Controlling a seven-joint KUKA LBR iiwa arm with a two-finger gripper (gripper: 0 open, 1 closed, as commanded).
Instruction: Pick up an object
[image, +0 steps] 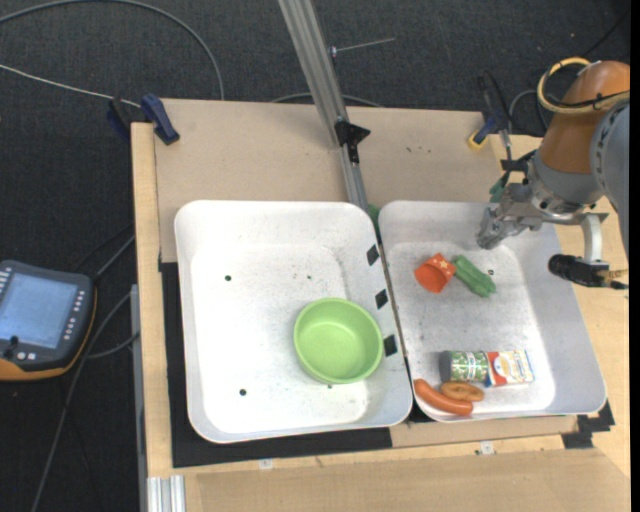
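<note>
Two white bins sit side by side on the bench: the left bin (210, 300) holds a green bowl (337, 340) toward its 4 o'clock corner, and the right bin (560, 330) holds every candidate for pickup. Near that bin's centre, slightly toward 11 o'clock, an orange cup (433, 274) lies on its side, touching or just beside a green pepper-like item (474, 276) at its 3 o'clock. Along the 6 o'clock edge lie a small can (463, 366), a red-and-white carton (510, 368) just beside it at 3 o'clock, and a red sausage-shaped item (441, 399) with an orange piece (462, 391) on or against it. The gripper (490, 236) hangs over the right bin's 12 o'clock region, near the green item but apart from it; nothing is seen between its tips, and whether it stands open or closed cannot be told at this resolution. Assessment: no object is lifted, all rest on the bin floor, so the task appears unstarted or at the approach stage. Remaining, by judgement: descent onto a target, closure, and lift. The green item and cup are the nearest candidates.
</note>
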